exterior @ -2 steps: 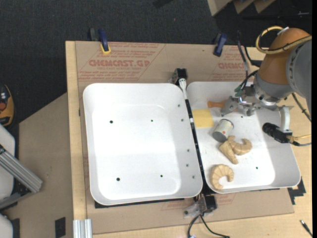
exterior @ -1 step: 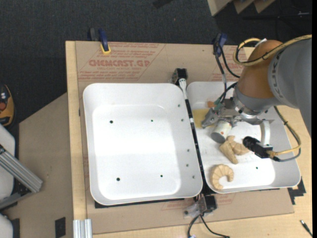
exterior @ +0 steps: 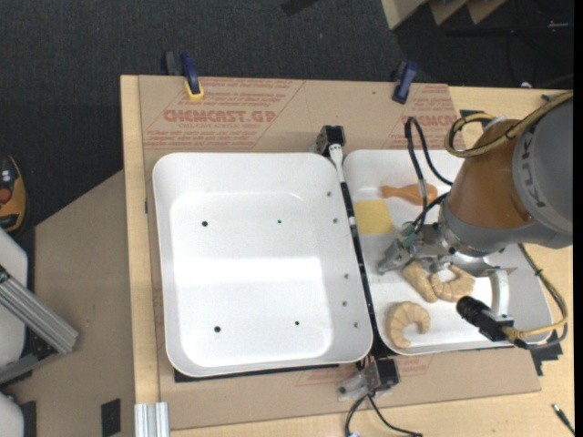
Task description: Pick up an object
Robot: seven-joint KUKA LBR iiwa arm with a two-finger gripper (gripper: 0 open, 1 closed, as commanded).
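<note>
Gripper (exterior: 412, 255) hung low in the right bin (exterior: 474, 342), just above a tan pastry piece (exterior: 435, 283); whether its fingers were apart could not be told. A clean pick would need them centred astride that piece, clear of the croissant (exterior: 407, 323) nearby.

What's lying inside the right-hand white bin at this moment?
In the right white bin: a yellow square block, an orange carrot-shaped piece, a tan croissant-shaped piece and a tan lump under the gripper. The arm covers the bin's right part.
</note>
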